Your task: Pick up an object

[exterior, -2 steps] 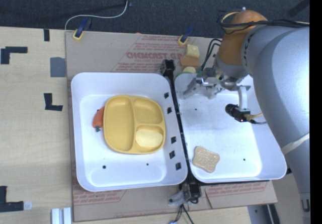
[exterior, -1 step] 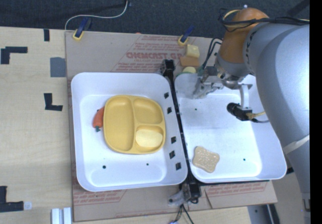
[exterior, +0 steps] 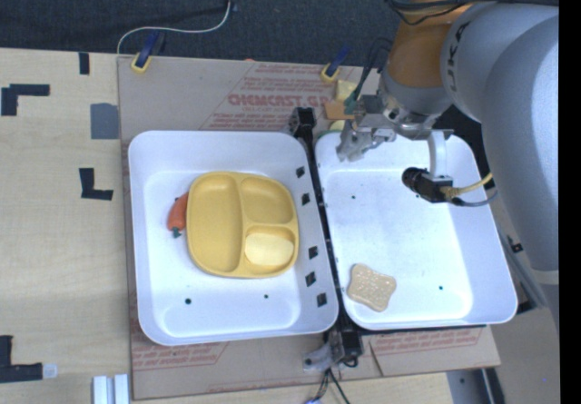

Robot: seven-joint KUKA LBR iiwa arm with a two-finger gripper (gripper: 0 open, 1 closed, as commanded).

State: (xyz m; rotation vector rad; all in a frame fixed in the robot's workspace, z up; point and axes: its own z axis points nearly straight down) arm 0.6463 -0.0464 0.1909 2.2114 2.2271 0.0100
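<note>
The grey arm (exterior: 508, 93) with its orange band (exterior: 422, 39) comes in from the right and bends down over the far edge of the right bin (exterior: 472, 302). Its gripper (exterior: 356, 144) hangs at that bin's far left corner, close to the divider between the two bins. Whether it is wide or narrow cannot be told from this angle, and nothing shows between its tips.

The left bin (exterior: 150, 302) lies across the divider from the gripper. In it, well apart from the gripper and nearer the camera, sits a yellow divided plate (exterior: 241, 221). An orange-red object (exterior: 177, 211) peeks out from under the plate's far side, the edge furthest from the gripper.

A small tan cracker-like piece (exterior: 371, 287) lies flat in the right bin, towards the near rim, well apart from the gripper and almost straight below it in the view.
</note>
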